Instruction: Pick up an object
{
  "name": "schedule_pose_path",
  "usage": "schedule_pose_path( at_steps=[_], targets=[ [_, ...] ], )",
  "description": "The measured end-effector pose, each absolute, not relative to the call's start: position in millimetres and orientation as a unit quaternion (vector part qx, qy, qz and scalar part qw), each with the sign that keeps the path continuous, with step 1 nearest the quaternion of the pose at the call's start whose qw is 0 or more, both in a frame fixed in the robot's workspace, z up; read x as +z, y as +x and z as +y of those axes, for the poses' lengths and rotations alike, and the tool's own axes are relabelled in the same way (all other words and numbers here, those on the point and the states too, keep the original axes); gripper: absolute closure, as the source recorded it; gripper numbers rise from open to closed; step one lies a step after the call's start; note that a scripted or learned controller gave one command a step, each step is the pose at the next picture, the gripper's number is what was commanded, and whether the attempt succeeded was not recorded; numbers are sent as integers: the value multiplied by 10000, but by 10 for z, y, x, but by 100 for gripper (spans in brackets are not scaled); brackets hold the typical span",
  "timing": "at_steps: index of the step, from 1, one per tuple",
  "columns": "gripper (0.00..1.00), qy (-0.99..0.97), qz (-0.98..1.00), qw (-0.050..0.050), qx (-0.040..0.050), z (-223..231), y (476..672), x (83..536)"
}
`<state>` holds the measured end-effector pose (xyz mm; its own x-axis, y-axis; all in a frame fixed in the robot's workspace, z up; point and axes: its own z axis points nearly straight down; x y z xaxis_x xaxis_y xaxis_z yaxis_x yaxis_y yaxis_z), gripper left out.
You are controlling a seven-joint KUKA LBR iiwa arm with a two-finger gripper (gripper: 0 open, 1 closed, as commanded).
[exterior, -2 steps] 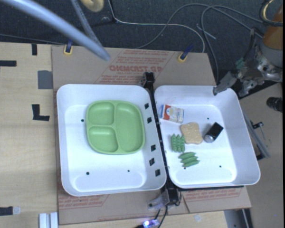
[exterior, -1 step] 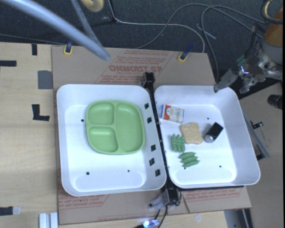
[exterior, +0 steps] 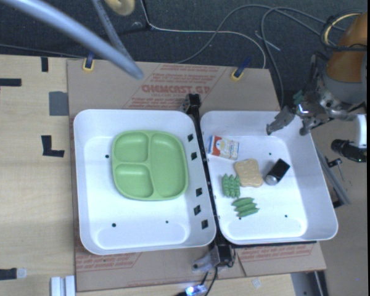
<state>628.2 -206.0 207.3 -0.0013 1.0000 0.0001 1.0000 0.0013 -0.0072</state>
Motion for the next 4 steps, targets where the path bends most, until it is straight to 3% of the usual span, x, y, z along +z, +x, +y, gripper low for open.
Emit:
schedule_pose_path(
  at_steps=[2,3,4],
  targets=[
    [0,-7061,-7081,28,24,-2011,6202,949],
    [100,-7056,-7086,0,7,-2009,6222,1094],
    [100,-7064,-7078,-21,-14,-1934,6244,1705]
  ],
)
